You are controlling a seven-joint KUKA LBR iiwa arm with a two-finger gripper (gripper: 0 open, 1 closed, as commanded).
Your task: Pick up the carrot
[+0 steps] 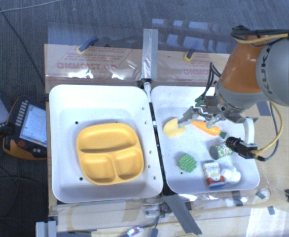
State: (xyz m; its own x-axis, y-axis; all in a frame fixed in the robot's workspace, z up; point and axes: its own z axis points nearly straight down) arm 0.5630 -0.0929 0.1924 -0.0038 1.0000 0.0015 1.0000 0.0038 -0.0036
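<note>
The carrot point(206, 128) is small and orange with a green tip, and it lies flat in the right bin point(169, 98), near the middle of its right half. My gripper point(201, 116) hangs just above and behind it, under the orange-banded wrist. The jaws stand open, with one grey finger point(187, 118) reaching left toward a yellow piece and the other finger beside the carrot's far side. Nothing sits between the fingers, and the carrot rests on the bin floor just in front of them.
A pale yellow lemon-like piece point(172, 128) lies left of the carrot. A green knobbly round point(187, 162), a grey can point(222, 150), a red-and-white carton point(212, 175) and a white lump point(232, 174) crowd the front. The left bin point(60, 107) holds a yellow divided plate point(110, 152).
</note>
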